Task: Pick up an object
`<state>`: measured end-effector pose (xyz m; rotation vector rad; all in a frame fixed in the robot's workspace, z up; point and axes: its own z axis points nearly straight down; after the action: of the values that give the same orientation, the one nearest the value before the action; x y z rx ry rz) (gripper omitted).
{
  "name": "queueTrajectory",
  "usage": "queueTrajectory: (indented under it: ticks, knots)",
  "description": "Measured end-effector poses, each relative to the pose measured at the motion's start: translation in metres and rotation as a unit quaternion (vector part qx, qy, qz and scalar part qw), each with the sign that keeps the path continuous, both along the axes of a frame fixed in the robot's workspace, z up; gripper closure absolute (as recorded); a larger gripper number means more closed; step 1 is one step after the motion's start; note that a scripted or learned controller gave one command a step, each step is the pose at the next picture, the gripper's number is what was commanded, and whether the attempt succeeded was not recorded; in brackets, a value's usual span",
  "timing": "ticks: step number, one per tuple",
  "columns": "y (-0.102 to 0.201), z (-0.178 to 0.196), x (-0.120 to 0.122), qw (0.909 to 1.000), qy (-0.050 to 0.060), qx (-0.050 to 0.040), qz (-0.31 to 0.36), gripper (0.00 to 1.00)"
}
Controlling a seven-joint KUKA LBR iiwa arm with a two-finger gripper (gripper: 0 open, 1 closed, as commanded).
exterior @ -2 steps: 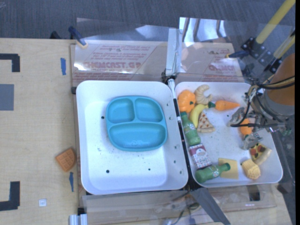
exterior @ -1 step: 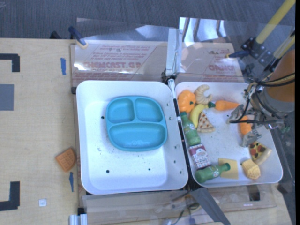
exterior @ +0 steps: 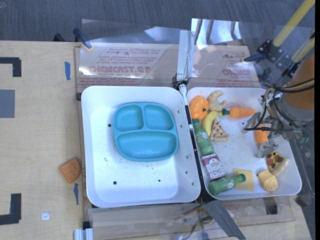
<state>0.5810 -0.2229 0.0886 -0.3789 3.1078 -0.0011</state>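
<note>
Orange toy [exterior: 261,135] sits partly hidden behind the pincer [exterior: 265,134].

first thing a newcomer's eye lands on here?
Likely the bright blue divided plate, alone in the middle of the left bin. Next, the clutter of toy food in the right bin: an orange pumpkin and banana near its top left, with the gripper low over its right side.

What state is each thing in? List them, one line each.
blue divided plate: upright in the left bin, compartments bare
green bottle: lying on its side
second green bottle: lying on its side
carrot: lying flat
waffle: flat on the bench, outside the bins
gripper: low over the right bin
</note>
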Motion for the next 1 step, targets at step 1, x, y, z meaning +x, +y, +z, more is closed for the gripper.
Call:
queueTrajectory:
  ticks: [1]
  knots:
    - [0.0006,0.0003,-0.0052,1.0,0.0,-0.0008,0.008,0.0]
